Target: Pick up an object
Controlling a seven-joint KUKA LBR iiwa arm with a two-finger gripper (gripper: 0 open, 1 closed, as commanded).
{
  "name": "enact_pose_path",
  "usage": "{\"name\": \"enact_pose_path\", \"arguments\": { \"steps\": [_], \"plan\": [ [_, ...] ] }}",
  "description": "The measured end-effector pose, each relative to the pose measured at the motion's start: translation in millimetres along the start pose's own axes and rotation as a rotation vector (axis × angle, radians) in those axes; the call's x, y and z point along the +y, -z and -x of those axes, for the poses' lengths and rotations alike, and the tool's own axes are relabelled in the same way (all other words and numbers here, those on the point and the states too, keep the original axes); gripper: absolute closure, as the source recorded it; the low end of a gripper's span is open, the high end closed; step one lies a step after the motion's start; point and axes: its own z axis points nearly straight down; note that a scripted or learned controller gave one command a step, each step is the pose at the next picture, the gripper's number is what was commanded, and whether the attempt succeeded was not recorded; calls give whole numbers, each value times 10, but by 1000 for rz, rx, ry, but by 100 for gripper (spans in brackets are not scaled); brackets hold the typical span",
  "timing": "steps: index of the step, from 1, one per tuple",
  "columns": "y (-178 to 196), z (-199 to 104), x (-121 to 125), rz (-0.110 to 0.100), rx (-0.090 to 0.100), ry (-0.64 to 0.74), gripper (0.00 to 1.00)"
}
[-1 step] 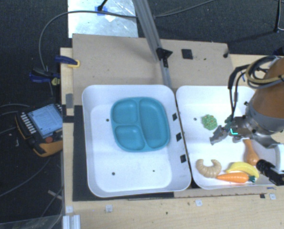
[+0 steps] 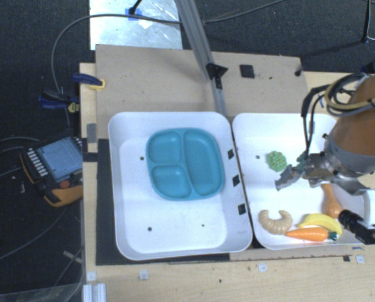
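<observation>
Just left of the hand (image 2: pixel 287 178) lies broccoli (image 2: pixel 276 161).

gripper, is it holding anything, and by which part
Nothing is held: the gripper hangs over bare bin floor just below the green broccoli, with nothing between its fingers.

Two white bins, the left bin (image 2: pixel 128 225) and the right bin (image 2: pixel 257 134), look like smooth, slightly glossy plastic. A blue divided plate (image 2: pixel 185 163) in the left bin has a smooth matt plastic look. In the right bin, toy food looks like moulded plastic: a bumpy green broccoli (image 2: pixel 276 161), a shiny orange carrot (image 2: pixel 307 234), a glossy yellow banana (image 2: pixel 321 221) and a tan croissant (image 2: pixel 275 221) with a ridged surface. The bench (image 2: pixel 156 80) looks like matt brown cardboard. The arm (image 2: pixel 363 137) has a smooth orange and grey shell.
</observation>
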Motion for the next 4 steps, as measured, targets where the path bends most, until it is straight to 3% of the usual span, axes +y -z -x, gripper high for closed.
{"name": "enact_pose_path", "arguments": {
  "steps": [2,3,4],
  "plan": [
    [-989,-60,85,-4,1,-3,0],
    [-1223,-58,100,1,1,-3,0],
    [-1096,-56,128,10,-1,-2,100]
  ]
}}
